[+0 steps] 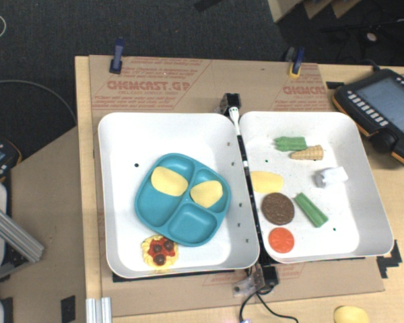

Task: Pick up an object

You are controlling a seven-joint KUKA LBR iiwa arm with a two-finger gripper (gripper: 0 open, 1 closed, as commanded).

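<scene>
A glossy blue divided plate (182,207) is sitting in the left bin (114,180) at frame centre, two smooth yellow ovals (170,180) lying in its compartments — a bumpy pizza slice (159,250) just below. In the right bin (363,180): ridged cone (307,154), brown disc (278,208), green stick (311,210). Pincer state — cannot tell.

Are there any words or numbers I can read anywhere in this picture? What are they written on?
"CHEMCAST G P": big red letters on the cardboard sheet under the bins, left side; the last letters are blurry, so I'm not sure of them.
More red letters on the same cardboard on the right: too blurred to read.
Small red lines around both prints: too small to read.
Handheld controller: has buttons; nothing readable.
</scene>
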